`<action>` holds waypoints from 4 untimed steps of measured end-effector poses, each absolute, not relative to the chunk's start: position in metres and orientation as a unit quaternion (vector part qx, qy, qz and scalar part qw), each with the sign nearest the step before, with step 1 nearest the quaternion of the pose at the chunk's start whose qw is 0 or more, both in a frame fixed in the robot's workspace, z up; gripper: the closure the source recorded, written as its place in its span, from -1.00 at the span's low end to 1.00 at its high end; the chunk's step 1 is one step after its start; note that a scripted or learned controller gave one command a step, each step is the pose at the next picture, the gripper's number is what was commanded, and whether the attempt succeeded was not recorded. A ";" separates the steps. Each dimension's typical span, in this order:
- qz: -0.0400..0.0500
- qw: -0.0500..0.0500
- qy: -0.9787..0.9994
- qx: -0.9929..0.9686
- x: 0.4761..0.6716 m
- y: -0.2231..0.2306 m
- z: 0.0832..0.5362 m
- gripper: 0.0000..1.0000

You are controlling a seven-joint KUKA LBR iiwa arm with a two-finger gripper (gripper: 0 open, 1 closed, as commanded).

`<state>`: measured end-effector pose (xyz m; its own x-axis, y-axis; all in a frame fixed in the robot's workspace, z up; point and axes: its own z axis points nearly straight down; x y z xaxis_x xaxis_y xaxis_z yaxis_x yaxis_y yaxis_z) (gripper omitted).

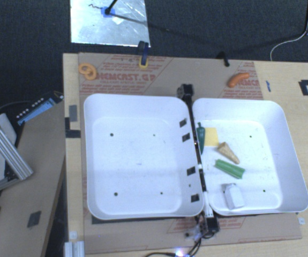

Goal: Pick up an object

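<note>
The right bin holds several small objects. A yellow flat piece lies near its left wall, with a dark green pepper-shaped item beside it against the divider. A tan wedge sits just below them. A green elongated piece lies under the wedge. A white-grey block rests near the bin's front edge.
The left bin shows bare white floor. On the cardboard behind the bins lie an orange ring, a yellow-and-blue clamp and an orange sausage-shaped item. A shiny metal sheet lies at the back left.
</note>
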<state>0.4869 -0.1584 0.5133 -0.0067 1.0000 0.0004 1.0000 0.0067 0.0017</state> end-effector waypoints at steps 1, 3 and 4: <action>0.001 0.004 0.706 0.708 0.486 -0.209 0.537 1.00; 0.001 0.001 0.710 0.704 0.487 -0.140 0.529 1.00; 0.001 0.002 0.710 0.705 0.487 -0.111 0.536 1.00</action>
